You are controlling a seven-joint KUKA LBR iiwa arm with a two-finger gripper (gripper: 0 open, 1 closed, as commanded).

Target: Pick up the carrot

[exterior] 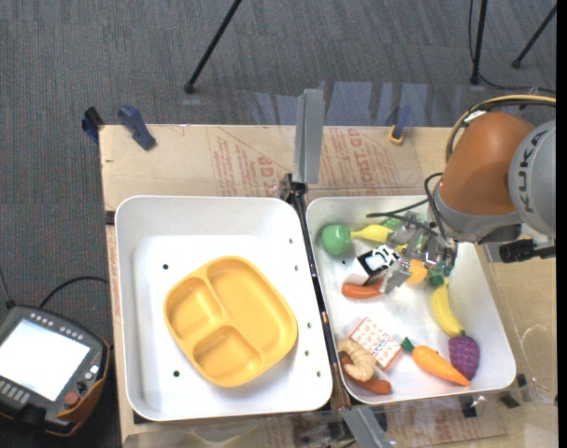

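You have the carrot (439,363) lying flat on the floor of the right bin (496,299), close to its near edge and toward the near right corner, with its green top at the left and its orange tip aimed at the near right corner, so the long axis runs on a slant from upper left to lower right. Purple grapes (463,353) sit just beside it on the right, almost touching near the tip, and a small pink-and-white box (374,343) lies just to its left. The gripper (412,256) hangs over the middle of that same bin, nearer the far edge, among a cluster of toys: a black-and-white piece (378,260), a red sausage (361,291) and a green ball (336,239). You cannot tell from here whether the jaws stand open or closed, as the wrist hardware blends with the clutter under it. The carrot lies well apart from the gripper, toward the near edge and slightly right of it, with a banana (444,311) between the two. By my judgement your next move must carry the gripper across the banana toward the near edge and turn it so the jaws close across the carrot's slanted body, not along it. The left bin (143,241) holds a yellow divided plate (229,318).
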